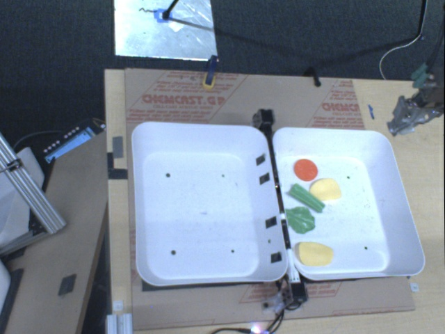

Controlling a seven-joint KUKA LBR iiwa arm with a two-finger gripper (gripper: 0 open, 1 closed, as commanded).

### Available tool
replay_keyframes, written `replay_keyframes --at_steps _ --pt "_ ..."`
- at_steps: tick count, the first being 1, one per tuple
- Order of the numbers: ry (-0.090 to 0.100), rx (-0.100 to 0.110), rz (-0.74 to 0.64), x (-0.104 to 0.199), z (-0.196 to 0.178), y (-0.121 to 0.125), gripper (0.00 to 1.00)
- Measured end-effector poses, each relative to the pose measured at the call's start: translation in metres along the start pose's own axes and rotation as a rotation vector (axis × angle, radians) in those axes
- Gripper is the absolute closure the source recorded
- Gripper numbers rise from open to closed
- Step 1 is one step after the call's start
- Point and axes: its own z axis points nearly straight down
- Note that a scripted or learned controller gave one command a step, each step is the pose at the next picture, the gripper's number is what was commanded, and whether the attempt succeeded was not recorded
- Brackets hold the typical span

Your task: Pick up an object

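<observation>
Since the green stick (306, 197), yellow piece (325, 189) and green leaf (300, 219) huddle together, the claw (411, 115), at 2 o'clock, might nudge neighbours; can't tell if it's spread.

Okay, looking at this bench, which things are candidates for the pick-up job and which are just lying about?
For the job:
- orange round piece
- yellow piece
- green stick
- green leafy piece
- second yellow piece
- right bin holding them
- tool, off beyond the bin's far right corner

Lying about:
- left bin
- silver sheet
- clip
</observation>
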Motion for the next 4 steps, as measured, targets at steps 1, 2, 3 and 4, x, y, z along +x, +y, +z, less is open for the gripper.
replay_keyframes --at_steps 1,2,3,4 --pt "0.001 0.007 -0.002 -0.054 -0.081 0.017 1.00" --pt "0.003 0.010 -0.004 -0.039 -0.081 -0.037 1.00" --pt "0.006 0.025 -0.008 0.023 0.116 -0.038 1.00" --pt "0.000 -0.003 0.000 -0.013 -0.004 -0.036 1.00"
